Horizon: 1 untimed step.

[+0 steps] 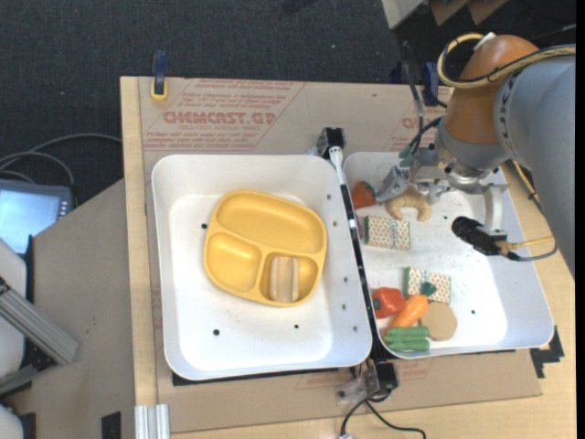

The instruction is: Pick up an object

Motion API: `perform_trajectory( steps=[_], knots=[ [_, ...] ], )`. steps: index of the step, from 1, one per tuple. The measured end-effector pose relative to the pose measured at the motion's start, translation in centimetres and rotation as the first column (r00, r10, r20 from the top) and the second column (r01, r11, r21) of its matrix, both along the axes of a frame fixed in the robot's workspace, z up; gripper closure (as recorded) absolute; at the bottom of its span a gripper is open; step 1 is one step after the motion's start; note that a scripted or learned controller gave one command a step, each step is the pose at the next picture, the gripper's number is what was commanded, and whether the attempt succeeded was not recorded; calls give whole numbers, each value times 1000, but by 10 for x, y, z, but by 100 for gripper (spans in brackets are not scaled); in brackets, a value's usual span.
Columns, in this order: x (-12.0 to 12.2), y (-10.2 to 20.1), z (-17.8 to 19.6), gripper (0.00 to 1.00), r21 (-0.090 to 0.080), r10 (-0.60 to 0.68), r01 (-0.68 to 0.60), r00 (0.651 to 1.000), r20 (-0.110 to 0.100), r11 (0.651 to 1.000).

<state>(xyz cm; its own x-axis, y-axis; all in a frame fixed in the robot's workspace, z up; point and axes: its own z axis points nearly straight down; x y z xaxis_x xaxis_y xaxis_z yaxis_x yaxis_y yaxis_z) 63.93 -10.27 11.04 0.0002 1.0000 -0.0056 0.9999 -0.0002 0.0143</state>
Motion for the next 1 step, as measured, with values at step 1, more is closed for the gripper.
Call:
perform_trajectory(
  steps=[1],
  knots=[
    [-14, 1, -26, 0, 2, -4, 4, 1000, -14, 1000]
  ],
)
